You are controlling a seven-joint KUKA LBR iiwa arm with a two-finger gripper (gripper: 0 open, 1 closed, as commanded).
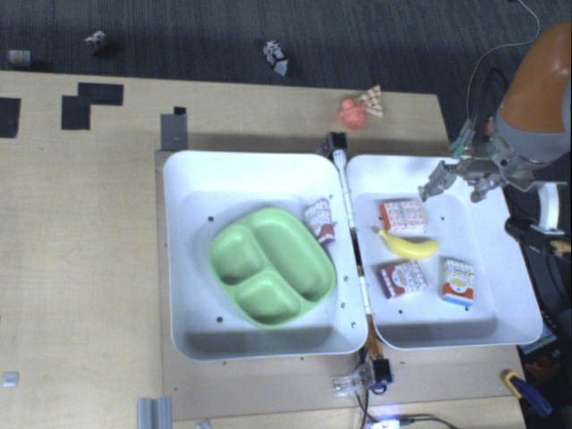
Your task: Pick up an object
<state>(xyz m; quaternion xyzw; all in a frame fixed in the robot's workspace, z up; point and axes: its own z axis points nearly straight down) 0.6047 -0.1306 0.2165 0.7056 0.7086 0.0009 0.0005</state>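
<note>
The right bin [500, 320] holds an orange-and-white carton [402, 214], a yellow banana [408, 246], a red carton [404, 278] and a white-and-blue carton [457, 281]. My gripper [459, 184] hangs over the bin's far right part, above and to the right of the orange-and-white carton. Its two fingers [436, 183] are spread apart and open, with nothing between them. The orange band of the arm [539, 79] sits at the upper right.
The left bin [188, 239] holds a green divided plate [271, 264] and a small red-and-white packet [319, 220] against its right wall. A pink ball with a shuttlecock-like piece [360, 109] lies on the bench behind the bins. Cables run along the right edge.
</note>
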